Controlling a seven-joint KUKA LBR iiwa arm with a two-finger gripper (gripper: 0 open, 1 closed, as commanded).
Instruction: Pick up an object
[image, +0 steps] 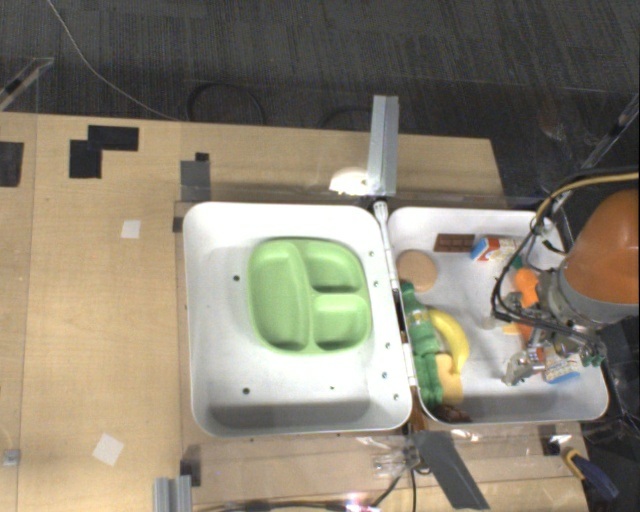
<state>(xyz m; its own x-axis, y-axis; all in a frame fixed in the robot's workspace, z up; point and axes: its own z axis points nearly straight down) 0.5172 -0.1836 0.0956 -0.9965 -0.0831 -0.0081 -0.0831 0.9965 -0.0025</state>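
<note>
The right bin (480, 400) holds several small objects. A yellow banana (452, 337) lies along its left side beside a green object (425, 350). A tan round disc (417, 269) sits at the bin's back left, with a brown bar (452, 242) and a red, white and blue packet (486, 248) along the back wall. An orange object (524, 287) lies under the arm's cables. My gripper (530, 362) is low over the bin's front right corner, next to a small blue and white item (561, 374). The wrist hides what lies directly beneath it.
The left bin (215, 330) carries a green divided plate (306, 294) at its centre. A metal post (382, 150) stands behind the divider between the bins. The arm's orange band (606, 250) and black cables (545, 225) hang over the right bin's right side.
</note>
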